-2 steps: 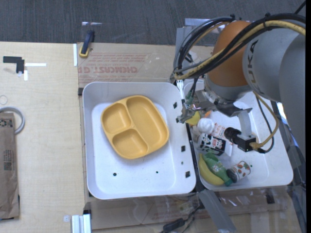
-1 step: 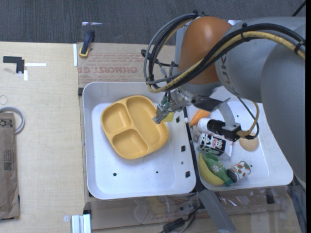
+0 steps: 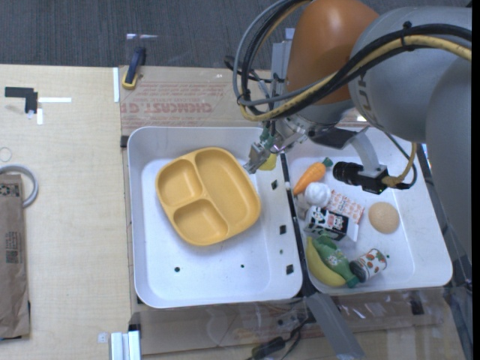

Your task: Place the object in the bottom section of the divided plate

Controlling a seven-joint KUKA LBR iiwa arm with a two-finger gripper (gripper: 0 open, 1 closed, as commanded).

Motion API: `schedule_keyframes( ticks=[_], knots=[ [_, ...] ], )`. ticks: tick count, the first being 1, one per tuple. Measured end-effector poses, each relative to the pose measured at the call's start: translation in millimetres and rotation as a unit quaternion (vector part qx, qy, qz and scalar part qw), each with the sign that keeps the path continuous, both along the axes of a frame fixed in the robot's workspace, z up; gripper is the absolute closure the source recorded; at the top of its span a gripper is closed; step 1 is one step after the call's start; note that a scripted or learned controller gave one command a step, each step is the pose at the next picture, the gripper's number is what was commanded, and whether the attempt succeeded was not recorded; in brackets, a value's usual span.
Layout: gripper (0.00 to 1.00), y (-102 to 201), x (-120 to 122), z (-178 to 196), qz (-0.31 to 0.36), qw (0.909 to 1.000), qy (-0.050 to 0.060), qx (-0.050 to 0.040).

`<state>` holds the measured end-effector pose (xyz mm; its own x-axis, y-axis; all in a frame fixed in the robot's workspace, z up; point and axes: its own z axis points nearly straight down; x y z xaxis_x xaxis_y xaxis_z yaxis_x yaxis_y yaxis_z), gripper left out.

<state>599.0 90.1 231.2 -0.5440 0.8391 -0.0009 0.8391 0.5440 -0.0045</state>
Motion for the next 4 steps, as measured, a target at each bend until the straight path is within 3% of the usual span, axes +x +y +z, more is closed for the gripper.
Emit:
schedule_keyframes(
  ticks=[1, 2, 3, 4],
  knots=[
    [1.0, -77, 27, -20, 0.07, 0.9975, 0.0, 0.0002],
    [0.0, -77, 27, -20, 0.07, 0.9975, 0.0, 0.0003],
    [0.0, -102, 53, -42, 0.163, 0.9866, -0.001, 0.0009],
    [0.0, -129, 44, -30, 0.128, 0.9917, -0.001, 0.001]
  ],
)
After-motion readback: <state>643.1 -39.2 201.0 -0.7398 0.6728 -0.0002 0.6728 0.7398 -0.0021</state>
